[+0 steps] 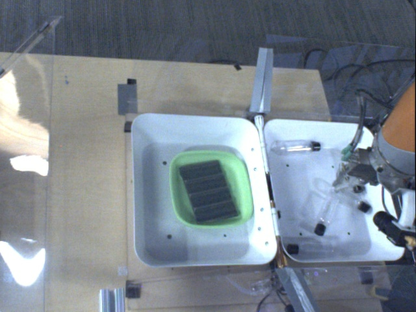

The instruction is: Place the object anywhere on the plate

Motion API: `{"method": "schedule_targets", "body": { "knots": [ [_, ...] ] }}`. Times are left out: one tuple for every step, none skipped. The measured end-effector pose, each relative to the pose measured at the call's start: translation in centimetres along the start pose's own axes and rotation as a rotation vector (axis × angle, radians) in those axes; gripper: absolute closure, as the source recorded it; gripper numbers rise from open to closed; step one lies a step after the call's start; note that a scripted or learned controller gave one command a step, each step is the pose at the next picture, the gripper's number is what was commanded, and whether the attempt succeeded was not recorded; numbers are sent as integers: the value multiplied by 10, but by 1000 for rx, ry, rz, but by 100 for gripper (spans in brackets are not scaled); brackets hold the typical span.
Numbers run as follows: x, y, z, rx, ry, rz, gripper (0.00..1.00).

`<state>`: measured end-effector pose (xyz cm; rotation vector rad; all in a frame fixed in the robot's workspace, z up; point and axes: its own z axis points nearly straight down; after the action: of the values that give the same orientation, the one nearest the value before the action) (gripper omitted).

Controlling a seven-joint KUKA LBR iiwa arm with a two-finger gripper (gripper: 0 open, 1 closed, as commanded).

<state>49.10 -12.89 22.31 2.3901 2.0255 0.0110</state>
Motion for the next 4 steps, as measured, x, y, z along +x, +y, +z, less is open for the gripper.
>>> {"method": "schedule_targets", "body": {
  "knots": [
    [0, 0, 0, 0, 0, 0, 0],
    [1, 2, -11, -6, 0, -7, 100],
    [68, -14, 38, 6, 2, -157, 100],
    [130, -24, 15, 3, 3, -290, 100]
  ]
}}
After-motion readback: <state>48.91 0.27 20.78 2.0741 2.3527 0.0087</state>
